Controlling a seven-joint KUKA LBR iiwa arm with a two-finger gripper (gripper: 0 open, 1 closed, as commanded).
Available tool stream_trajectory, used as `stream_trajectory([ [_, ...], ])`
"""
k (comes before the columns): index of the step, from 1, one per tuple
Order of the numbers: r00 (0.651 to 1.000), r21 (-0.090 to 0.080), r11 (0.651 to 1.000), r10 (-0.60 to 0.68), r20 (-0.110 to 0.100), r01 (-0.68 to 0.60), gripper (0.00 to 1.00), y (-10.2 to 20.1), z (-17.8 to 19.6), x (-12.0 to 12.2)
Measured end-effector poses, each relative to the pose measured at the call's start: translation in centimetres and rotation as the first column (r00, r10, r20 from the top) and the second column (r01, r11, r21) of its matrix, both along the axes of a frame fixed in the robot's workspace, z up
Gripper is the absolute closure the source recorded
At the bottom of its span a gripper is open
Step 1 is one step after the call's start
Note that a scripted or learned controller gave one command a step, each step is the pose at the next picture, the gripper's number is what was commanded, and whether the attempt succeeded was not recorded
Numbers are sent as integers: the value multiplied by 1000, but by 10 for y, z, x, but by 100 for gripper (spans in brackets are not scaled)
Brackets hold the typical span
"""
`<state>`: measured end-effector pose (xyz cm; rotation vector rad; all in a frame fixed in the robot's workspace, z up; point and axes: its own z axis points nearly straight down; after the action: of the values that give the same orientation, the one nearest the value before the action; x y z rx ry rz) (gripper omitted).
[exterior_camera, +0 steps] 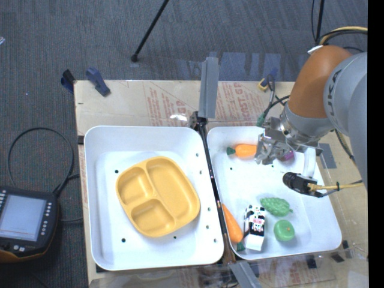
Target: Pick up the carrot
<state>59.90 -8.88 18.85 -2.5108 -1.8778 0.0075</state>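
Hovering our gripper (pixel 266 153) in the right bin's (pixel 327 233) upper part, just right of a carrot (pixel 243 150); we cannot tell its opening. Another carrot (pixel 233 224) is lying at lower left.

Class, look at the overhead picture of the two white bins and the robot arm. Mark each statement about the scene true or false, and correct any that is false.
1. The yellow divided plate lies in the left bin. True.
2. Two orange carrots are in the right bin. True: one carrot near the far edge, another carrot along the left wall.
3. The gripper is over the left bin. False: it is over the right bin, beside the far carrot.
4. The cow-patterned carton sits on the yellow plate. False: it lies in the right bin, near the front.
5. The round green item is in the right bin. True.
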Motion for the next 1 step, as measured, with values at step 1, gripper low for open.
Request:
stream_trajectory([
  [1,1000,-1,1000,1,1,-1,0,0,1,0],
])
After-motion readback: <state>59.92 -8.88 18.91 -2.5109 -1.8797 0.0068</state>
